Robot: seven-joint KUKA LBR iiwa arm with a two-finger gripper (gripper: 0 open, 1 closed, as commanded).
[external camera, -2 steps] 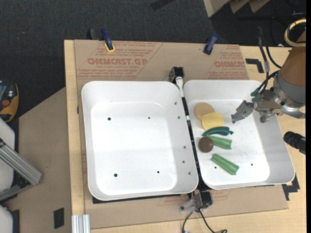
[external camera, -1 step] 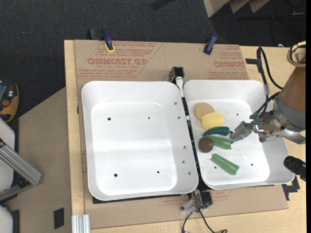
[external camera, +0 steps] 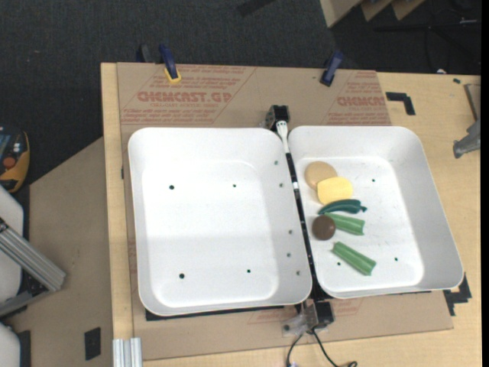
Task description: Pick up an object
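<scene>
The right bin (external camera: 401,205) holds several small objects bunched near its left wall. A tan rounded piece (external camera: 320,173) lies at the top with a yellow block (external camera: 335,190) touching it just below. Under those lie a dark green curved piece (external camera: 344,206), a lighter green piece (external camera: 349,223) and a brown ball (external camera: 324,228) beside it. A green stick-like piece (external camera: 354,258) lies lowest, apart from the others.
The left bin (external camera: 206,212) sits against the right one on a cardboard sheet (external camera: 191,90) held by two clamps at the back. A grey part (external camera: 467,140) juts in at the right edge, above the bench beside the right bin.
</scene>
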